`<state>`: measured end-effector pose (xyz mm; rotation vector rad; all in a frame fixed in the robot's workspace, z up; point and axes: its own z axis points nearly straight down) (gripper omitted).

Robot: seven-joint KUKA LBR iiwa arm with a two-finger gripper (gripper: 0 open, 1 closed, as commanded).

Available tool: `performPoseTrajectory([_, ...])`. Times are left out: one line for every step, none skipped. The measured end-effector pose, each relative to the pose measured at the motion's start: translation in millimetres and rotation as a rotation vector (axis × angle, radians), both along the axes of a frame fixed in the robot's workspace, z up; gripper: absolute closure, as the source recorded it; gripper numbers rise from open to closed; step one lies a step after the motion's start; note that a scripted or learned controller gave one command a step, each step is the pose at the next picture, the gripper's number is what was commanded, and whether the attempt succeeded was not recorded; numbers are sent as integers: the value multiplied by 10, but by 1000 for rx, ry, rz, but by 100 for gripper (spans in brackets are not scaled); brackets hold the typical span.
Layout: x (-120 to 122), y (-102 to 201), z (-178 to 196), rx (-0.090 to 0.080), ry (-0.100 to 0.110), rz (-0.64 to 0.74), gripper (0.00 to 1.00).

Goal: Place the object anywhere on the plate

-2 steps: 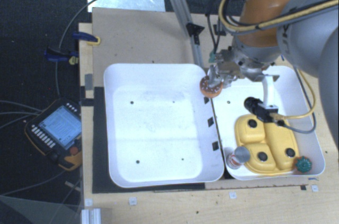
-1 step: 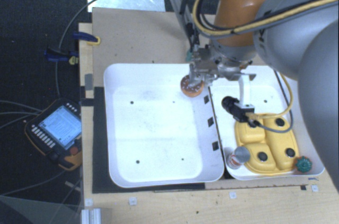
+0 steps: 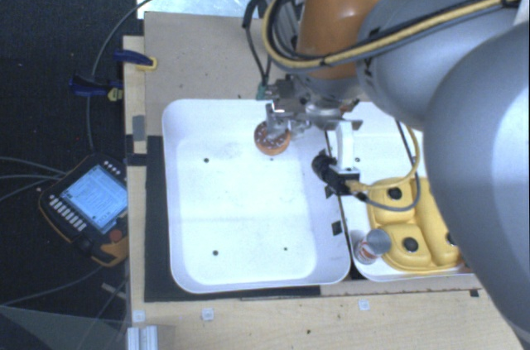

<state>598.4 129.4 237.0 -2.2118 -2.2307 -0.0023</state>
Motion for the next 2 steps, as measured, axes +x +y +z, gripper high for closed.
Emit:
performPoseTrajectory([-47,556,2,2,-1,2,100])
performPoseTrajectory([-42,520,1,0,0,-4,0])
